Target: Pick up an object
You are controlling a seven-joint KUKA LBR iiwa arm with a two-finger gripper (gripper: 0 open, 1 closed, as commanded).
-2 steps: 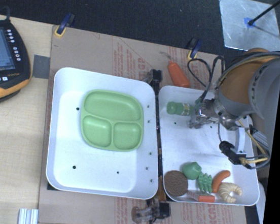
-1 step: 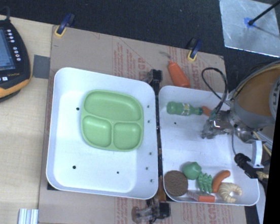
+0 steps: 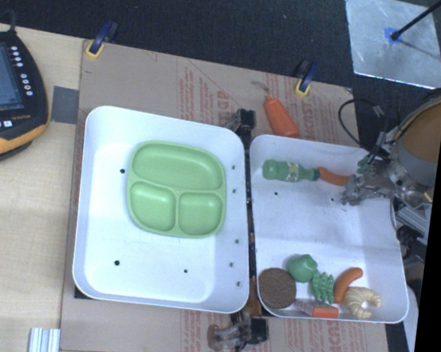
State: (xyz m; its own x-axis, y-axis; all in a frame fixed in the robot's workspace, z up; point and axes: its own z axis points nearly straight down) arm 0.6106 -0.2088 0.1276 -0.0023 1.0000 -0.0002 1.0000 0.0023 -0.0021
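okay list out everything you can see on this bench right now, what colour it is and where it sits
bins: two, white, side by side mid-bench
divided plate: one, light green, left bin
bottle: one, green, top of right bin
toy foods: a cluster, brown, green, orange, cream, bottom of right bin
orange piece: one, right of the bottle
carrot-like toy: one, orange, on cardboard above right bin
clamps: two, blue and yellow, cardboard's top edge
control pendant: one, orange and black, far left
gripper: one, grey, over right bin's upper right
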